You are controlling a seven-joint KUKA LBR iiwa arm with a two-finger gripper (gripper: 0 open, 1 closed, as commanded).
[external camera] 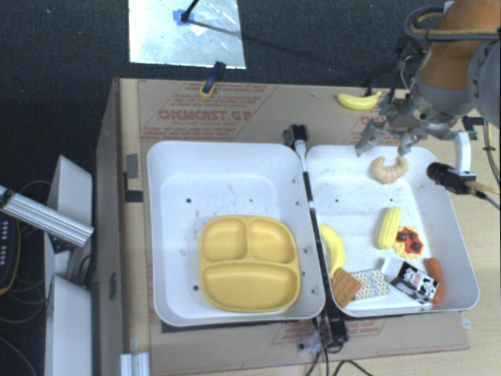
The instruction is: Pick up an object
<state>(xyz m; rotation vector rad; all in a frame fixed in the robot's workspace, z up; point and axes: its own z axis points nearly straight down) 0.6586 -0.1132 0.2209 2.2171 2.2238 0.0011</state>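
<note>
Croissant looks like the target: small tan crescent toy at the back of the right bin, prob. light, stiff plastic w/ a smooth curved skin, so it may slip. I'd pinch across the thick middle, not the tapered tips. End effector hangs just above and slightly behind it, 2 fingers spread apart, nothing between them, approx. straddling it. Corn lies further forward, well apart.
</note>
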